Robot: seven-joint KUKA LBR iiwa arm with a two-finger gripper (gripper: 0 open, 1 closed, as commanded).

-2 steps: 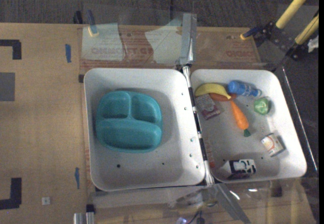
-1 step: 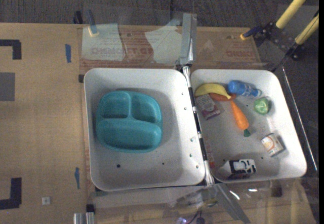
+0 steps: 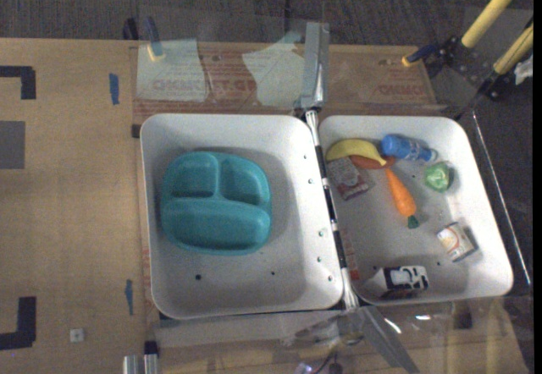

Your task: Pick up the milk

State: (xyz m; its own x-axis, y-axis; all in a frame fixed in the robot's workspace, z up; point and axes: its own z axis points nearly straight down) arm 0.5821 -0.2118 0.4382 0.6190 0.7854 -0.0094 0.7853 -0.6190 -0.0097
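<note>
Down near the right bin's (image 3: 487,195) front, the milk (image 3: 456,241).

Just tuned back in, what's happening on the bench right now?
Nothing is being handled at this moment. The right bin holds a banana, a carrot, a blue bottle, a green item, a small packet, a small carton that may be the milk, and a black-and-white carton at the front edge. The left bin holds a teal divided plate. The pick has not started.
</note>
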